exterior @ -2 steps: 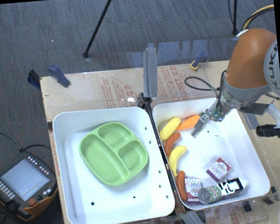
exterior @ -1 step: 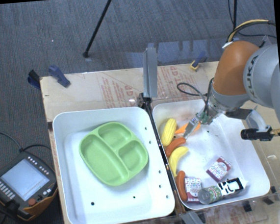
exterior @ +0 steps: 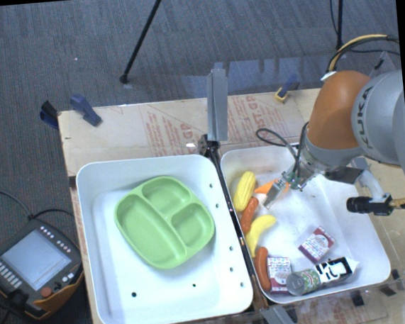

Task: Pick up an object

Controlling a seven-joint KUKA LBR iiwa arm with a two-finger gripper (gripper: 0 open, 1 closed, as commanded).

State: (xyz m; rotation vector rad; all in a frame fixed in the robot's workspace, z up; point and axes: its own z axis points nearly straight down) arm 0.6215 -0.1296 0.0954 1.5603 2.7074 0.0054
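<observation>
Bench (exterior: pixel 149 127) plywood, carpet (exterior: pixel 50 58) grey; tool (exterior: pixel 282 188) over right bin (exterior: pixel 350 215), grip state unclear.

Gripper (exterior: pixel 282 186) low in right bin (exterior: pixel 351 225), just beside corn (exterior: pixel 245 188) and carrot (exterior: pixel 265 187). Green tray (exterior: pixel 165 221) in left bin (exterior: pixel 115 294).

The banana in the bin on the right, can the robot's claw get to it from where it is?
Probably yes. The banana lies on top near the right bin's left wall, with nothing over it. The claw hangs just above it. A sausage crowds one side, so the grip could be tight.
</observation>
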